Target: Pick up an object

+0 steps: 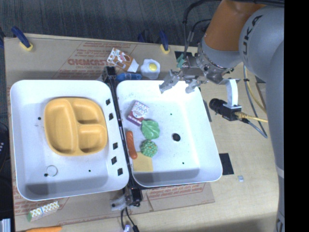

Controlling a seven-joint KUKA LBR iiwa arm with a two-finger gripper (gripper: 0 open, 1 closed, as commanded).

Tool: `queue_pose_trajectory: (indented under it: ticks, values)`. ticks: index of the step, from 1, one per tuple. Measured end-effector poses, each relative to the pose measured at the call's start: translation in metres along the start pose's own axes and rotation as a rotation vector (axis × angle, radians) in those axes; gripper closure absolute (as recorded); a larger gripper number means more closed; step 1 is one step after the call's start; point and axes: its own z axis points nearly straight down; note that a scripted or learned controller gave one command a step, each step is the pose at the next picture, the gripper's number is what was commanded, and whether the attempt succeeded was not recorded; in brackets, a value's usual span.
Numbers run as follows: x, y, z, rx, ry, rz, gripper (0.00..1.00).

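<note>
My gripper (181, 85) hangs over the back edge of the right bin (203, 129), its two grey fingers spread apart with nothing between them. In that bin, toward its left side, lie a small pink-and-white packet (138, 111), a green leafy toy (150, 128), a round green bumpy ball (148, 148), an orange carrot-like stick (131, 144) and a flat yellow slice (143, 164). All of these sit below and left of the gripper, well apart from it.
The left bin (29, 178) holds a yellow divided tray (76, 125). Behind the bins on the bench lie a snack packet (118, 58), a blue item (128, 76) and a white-and-yellow egg toy (150, 67). A wrapped candy (43, 210) lies at the front left.
</note>
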Motion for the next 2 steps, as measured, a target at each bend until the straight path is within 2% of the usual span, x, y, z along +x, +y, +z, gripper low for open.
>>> queue_pose_trajectory:
  ticks: [1,2]
  values:
    - [0.012,0.002,0.149,0.004,0.000,-0.140,0.00]
    - [0.015,-0.091,0.193,0.002,0.001,0.012,0.00]
